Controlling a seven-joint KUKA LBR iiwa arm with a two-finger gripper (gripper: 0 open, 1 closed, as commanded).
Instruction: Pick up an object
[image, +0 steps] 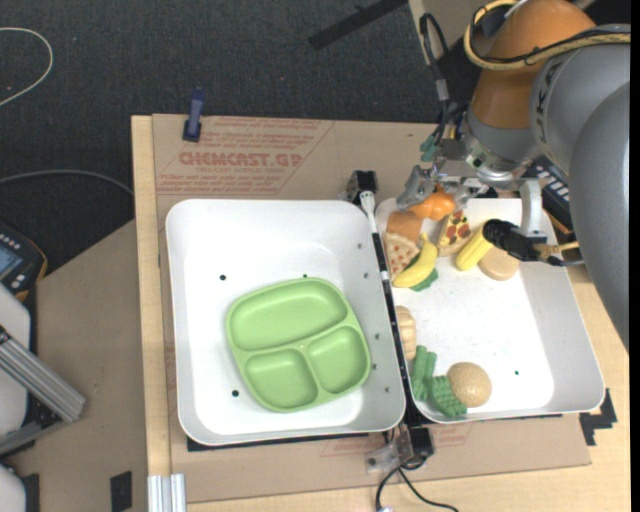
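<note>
Orange and rounded, a small toy fruit (436, 207) sits right at the tool (432, 196), in the upper left corner of the right bin (540, 330). Whether the tool is clenched on it or released, I cannot tell, because the wrist covers that part. The fruit is too round to give a clear long axis.

Just below it a banana (420, 268) lies with its long axis slanted, from lower left up to upper right. Beside it are a slice of bread (402, 244), a yellow piece (470, 252) and a tan round piece (498, 264), all crowded near the upper edge. The middle of this bin has open room. At its lower edge lie a green vegetable (432, 380) and a tan ball (468, 383).

In the left bin (200, 250) a green divided tray (296, 343) rests, with free floor above it.
</note>
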